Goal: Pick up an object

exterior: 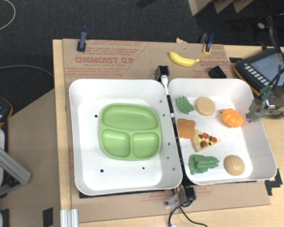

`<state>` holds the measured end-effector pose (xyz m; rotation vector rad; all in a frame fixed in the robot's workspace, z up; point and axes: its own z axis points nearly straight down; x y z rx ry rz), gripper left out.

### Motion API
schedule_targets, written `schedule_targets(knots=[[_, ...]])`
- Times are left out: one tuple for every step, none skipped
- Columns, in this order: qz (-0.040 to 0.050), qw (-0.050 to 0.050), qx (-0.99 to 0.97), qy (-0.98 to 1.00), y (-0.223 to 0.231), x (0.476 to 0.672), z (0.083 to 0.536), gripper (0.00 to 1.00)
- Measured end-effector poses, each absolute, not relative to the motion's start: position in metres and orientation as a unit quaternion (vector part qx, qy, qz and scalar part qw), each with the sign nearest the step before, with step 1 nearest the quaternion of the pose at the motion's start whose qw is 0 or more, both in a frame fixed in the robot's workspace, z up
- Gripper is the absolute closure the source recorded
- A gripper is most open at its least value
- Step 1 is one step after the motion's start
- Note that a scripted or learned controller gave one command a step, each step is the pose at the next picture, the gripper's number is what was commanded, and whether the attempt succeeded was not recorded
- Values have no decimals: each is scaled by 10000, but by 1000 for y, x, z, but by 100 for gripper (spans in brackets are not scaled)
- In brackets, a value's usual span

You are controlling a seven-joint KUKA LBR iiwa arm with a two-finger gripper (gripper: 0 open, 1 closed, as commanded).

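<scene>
Toy food pieces lie scattered across the right bin (255, 141), all of them to the left of the gripper (256, 111), which sits at that bin's right rim with nothing visible in its grasp; its state cannot be told from this angle. Nearest the gripper is an orange toy (232, 117), just inside the rim and apart from the tool. Further left along the top of the bin sit a tan round bun (205, 106) and a small green leafy piece (184, 104). Below them, near the divide between the bins, rests a brown toast slice (186, 127), with a pizza wedge (206, 140) just beside its lower edge. Along the bin's near side are a green broccoli-like piece (203, 164) and a speckled round cookie (234, 165), the latter well below the gripper. The left bin (80, 141) holds a green divided plate (130, 130) lying flat at its centre. Outside the bins, a yellow banana (183, 59) rests on the cardboard-covered bench (109, 56) just above the right bin's top edge, and a black handheld pendant (260, 72) sits at the bench's far right, above the gripper.
</scene>
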<state>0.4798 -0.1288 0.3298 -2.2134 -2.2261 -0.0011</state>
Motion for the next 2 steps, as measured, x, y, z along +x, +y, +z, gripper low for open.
schedule_targets(knots=[[6,-24,-7093,-7049,-205,479,323,100],[-18,-25,-7043,-7099,-112,480,356,100]])
